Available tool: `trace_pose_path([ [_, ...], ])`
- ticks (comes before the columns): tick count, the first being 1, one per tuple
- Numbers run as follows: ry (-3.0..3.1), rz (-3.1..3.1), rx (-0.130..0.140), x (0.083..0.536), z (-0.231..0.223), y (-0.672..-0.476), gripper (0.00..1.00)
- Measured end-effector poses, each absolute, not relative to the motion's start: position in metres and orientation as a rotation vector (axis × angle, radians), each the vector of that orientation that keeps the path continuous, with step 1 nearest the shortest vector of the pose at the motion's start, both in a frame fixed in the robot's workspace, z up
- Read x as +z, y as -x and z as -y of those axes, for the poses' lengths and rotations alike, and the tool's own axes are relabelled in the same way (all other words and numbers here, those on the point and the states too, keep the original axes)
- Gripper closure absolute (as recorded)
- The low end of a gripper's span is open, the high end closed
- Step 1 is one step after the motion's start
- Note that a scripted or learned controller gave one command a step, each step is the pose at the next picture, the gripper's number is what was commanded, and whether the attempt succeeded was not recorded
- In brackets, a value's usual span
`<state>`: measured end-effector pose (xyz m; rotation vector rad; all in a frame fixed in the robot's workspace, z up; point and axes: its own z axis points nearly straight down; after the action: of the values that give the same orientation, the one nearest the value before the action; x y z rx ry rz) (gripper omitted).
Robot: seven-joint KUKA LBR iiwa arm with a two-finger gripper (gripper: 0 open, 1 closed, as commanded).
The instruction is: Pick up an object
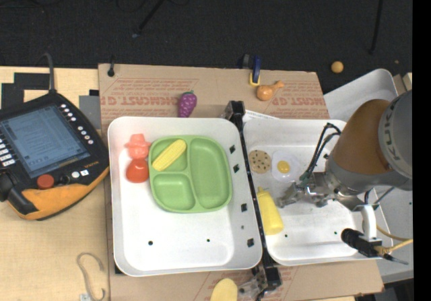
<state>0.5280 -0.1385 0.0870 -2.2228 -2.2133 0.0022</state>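
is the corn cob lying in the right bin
No, the corn cob lies in a compartment of the green divided plate, which sits in the left bin.

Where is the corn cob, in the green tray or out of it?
In. The corn cob lies inside the green tray's upper left compartment, in the left bin.

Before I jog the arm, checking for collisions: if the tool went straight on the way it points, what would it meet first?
Probably the yellow block in the right bin, just left of the tool. Depth is unclear, so it might pass above.
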Motion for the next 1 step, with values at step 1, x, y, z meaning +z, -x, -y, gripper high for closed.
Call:
trace_pose_path([
  [1, 2.233, 2.204, 0.002, 0.0981, 0.1413, -0.5276, 1.0],
])
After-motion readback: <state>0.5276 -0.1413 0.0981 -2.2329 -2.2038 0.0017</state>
